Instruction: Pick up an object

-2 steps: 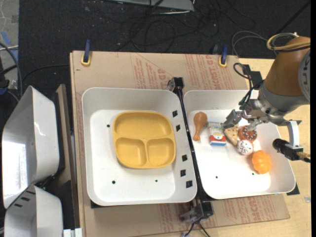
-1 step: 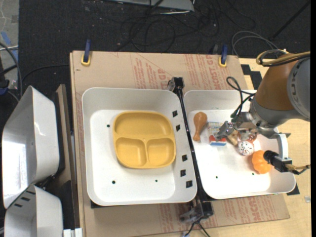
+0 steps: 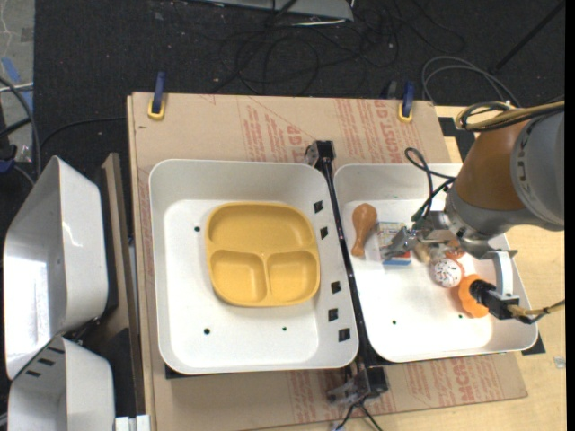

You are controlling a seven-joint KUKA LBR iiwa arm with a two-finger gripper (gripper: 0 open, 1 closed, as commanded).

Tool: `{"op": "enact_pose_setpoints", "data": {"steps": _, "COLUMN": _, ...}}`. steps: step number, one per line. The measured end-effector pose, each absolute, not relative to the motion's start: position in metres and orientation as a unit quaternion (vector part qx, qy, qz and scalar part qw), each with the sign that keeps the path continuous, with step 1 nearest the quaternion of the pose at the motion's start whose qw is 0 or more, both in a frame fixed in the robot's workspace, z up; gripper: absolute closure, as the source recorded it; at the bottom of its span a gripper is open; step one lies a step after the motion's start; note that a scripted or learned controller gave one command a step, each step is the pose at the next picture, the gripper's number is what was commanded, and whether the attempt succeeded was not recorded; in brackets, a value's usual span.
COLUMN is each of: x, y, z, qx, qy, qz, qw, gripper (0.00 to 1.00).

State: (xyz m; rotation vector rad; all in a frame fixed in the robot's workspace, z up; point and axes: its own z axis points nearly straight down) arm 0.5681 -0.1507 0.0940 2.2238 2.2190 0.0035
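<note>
Cardboard-topped bench (image 3: 269, 124), glossy white bins (image 3: 171, 268) — yellow sectioned plate (image 3: 263, 252), jaws (image 3: 415, 238) state unclear

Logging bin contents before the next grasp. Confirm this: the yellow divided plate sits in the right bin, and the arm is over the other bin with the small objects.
Not quite. The camera view shows the yellow divided plate in the left bin, not the right. The arm is over the other bin, the right bin, with the small objects, as stated.

bins (image 3: 171, 241): 2 | yellow tray (image 3: 263, 252): 1 | drumstick (image 3: 362, 225): 1 | clamps (image 3: 158, 97): 2
</note>
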Motion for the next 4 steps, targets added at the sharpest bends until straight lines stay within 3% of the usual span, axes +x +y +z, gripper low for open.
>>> {"op": "enact_pose_setpoints", "data": {"steps": 1, "x": 0.571, "y": -0.151, "z": 0.108, "qx": 0.708, "qy": 0.706, "qz": 0.0035, "qw": 0.005, "gripper": 1.0}}
{"op": "enact_pose_setpoints", "data": {"steps": 4, "x": 0.57, "y": -0.144, "z": 0.278, "qx": 0.705, "qy": 0.709, "qz": 0.0018, "qw": 0.003, "gripper": 1.0}}
